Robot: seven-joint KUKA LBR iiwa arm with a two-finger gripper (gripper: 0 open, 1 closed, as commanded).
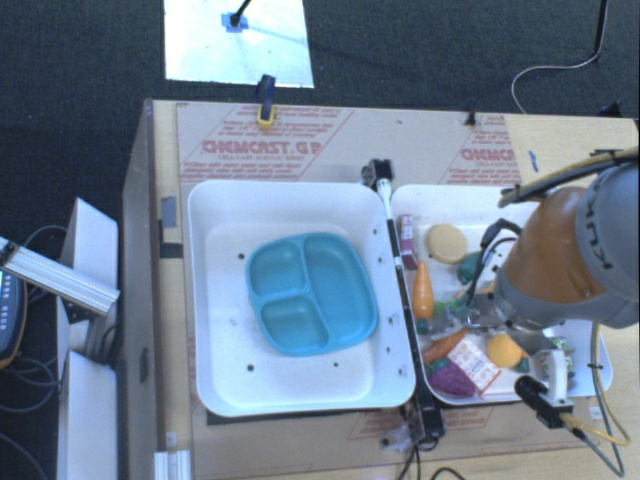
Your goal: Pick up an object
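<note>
We looked down on a wooden bench [300,133] whose top was covered by printed protective film, and on it two shallow white plastic bins stood side by side, touching along their inner walls. The left white bin [215,218] held a turquoise three-compartment plastic tray [310,293] and nothing else we could make out. The right white bin [450,200] held the candidates for picking: a round tan bun-like toy [446,241] near its far wall, an upright orange carrot toy [423,288] against the divider, a purple lumpy toy [453,378] at the near edge with a white patterned card-like piece [482,364] just beside it, a small yellow lemon-like toy [504,351], and a dark red and white tube [407,240] along the divider. The grey arm with its orange band [565,258] reached in from the right and hung over the middle of that bin, hiding the gripper [485,313] beneath the wrist, so we could not tell how wide it stood or whether anything was in it. We judged the step to be the descent onto one toy. To do it well, we thought the arm should choose an isolated piece such as the bun or the lemon, centre over it, avoid the crowded near corner and the bin wall, and lift straight up only once contact felt firm.
</note>
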